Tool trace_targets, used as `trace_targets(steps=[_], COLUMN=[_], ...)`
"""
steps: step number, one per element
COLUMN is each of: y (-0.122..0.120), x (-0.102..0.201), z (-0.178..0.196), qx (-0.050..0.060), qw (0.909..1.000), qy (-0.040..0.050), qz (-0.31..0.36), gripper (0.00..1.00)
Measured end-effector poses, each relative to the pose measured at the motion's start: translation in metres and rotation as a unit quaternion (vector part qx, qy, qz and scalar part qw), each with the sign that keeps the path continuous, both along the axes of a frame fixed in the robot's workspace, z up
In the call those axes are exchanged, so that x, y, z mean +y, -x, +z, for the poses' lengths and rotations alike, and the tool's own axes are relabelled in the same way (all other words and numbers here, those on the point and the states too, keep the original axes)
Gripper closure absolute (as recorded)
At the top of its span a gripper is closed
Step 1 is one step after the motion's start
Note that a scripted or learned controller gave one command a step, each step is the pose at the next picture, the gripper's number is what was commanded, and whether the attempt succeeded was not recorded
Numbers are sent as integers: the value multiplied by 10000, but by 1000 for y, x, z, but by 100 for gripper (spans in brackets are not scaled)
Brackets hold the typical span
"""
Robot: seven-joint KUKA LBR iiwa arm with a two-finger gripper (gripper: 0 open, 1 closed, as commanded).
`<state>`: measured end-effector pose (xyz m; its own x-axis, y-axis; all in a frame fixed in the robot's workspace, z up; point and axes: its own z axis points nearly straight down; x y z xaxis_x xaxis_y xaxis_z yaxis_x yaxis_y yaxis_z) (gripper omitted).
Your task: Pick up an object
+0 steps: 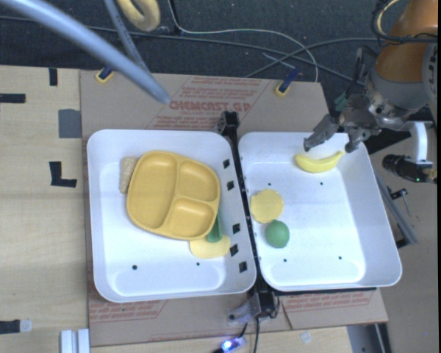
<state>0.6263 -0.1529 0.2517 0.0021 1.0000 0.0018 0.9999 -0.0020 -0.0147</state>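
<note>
From the overhead camera view we've got the two-finger gripper [331, 140] hanging at the far edge of the right-hand white bin [367, 271], jaws spread wide, nothing between them. The curved yellow plastic banana [318, 162] lies just below the fingertips, its upturned right tip near the right-hand finger.

Our worry: the banana's long and curved, and it sits close to the bin's back wall. If the jaws close off-centre it'll likely roll or squirt out, or a finger could catch the rim.

Further from the jaws, towards the camera, are a pale yellow round piece [267, 204] and a small green ball [277, 234]. The left white bin [110, 271] holds a yellow divided plastic tray [173, 194].
</note>
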Motion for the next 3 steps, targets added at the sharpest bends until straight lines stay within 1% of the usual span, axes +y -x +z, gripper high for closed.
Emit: trace_targets(steps=[1,2,3], y=[-2,-6,-1], x=[0,4,7], z=[8,-37,-101], qx=[-67,-48,-37], qw=[10000,10000,10000], qy=[11,12,9], qz=[17,20,18], gripper=[0,0,0])
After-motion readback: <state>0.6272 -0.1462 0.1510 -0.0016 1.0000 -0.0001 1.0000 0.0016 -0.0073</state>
